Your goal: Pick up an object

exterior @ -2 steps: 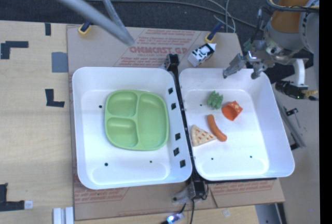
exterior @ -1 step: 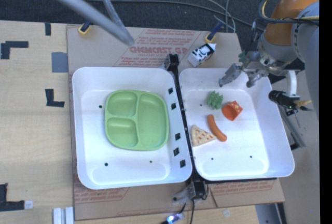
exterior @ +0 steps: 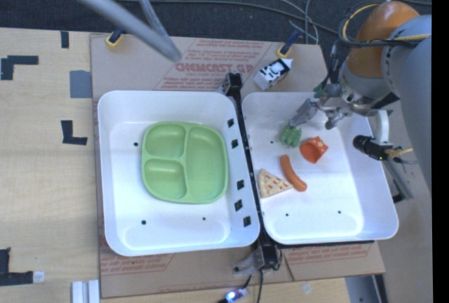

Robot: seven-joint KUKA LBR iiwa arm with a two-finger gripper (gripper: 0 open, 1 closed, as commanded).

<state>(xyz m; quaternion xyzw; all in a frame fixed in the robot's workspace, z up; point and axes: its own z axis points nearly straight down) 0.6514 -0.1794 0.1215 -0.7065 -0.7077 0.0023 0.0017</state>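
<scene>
A: Where is the hand (exterior: 317,112) right now?

B: Low over the right bin (exterior: 365,214), near its back edge, coming in from the right. One finger slants down and to the left, its tip almost at the green broccoli piece (exterior: 290,134). Whether the fingers stand apart or together, I cannot tell; nothing sits between them that I can see.

A: So what is there to pick up?

B: Four bits of toy food lie in that bin. The broccoli piece is nearest, just below and to the left of the hand. The red pepper chunk (exterior: 313,149) lies just past it, toward the front. The sausage (exterior: 292,173) is farther forward, its long axis running on a slant from back-left to front-right. The pizza slice (exterior: 271,184) touches its left side.

A: And the left bin (exterior: 119,224)?

B: It holds a green divided plate (exterior: 185,161), well away from the hand.

A: Best bet?

B: I judge the broccoli: a short drop down and leftward.
</scene>
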